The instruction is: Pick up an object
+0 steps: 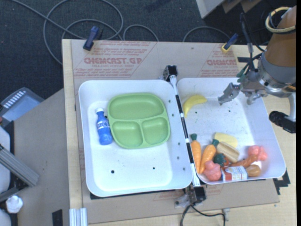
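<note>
Camera view: we see the gripper (229, 94) just right of the banana (193, 102), its jaws apart and empty.

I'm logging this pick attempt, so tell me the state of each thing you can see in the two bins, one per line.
Gripper: above the right bin, holding nothing visible.
Banana: lying apart from the pile, right bin.
Carrot: lying by the divider, right bin.
Toy food pile: heaped in the right bin's near corner.
Green tray: flat, left bin.
Blue bottle: lying on its side beside the tray.

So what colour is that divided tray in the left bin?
Light green, seen clearly in the overhead camera view.
</note>
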